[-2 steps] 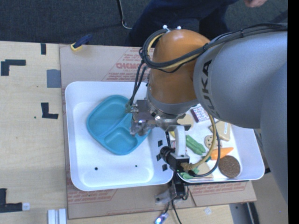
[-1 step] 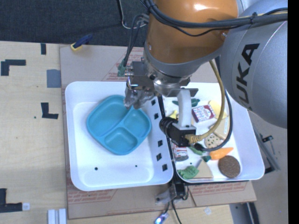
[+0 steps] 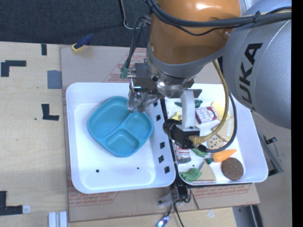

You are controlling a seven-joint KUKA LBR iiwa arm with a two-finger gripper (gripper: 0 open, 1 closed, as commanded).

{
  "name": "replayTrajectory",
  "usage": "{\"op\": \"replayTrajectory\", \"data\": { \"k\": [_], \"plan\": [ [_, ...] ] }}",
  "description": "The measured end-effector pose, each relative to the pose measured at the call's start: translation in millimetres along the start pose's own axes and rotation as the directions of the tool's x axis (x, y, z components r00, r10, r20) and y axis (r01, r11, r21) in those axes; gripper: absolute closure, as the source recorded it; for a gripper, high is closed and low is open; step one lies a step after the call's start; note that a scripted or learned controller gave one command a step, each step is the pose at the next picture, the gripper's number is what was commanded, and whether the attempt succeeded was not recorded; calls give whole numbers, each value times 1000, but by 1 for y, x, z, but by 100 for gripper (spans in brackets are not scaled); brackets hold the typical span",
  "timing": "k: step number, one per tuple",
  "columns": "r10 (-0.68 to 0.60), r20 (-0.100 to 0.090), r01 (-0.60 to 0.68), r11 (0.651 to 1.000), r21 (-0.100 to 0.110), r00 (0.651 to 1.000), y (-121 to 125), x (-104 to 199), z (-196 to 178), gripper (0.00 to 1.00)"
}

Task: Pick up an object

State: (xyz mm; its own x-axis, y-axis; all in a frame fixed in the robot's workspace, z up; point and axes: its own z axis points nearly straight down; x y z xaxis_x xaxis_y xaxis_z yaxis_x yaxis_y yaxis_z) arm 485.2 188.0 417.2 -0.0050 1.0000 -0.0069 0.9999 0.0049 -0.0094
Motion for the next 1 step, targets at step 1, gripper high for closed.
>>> {"op": "replayTrajectory", "data": {
  "k": [1],
  "plan": [
    [-2, 4, 2, 1000, 5, 1000, 1, 1, -7, 100]
  ]
}}
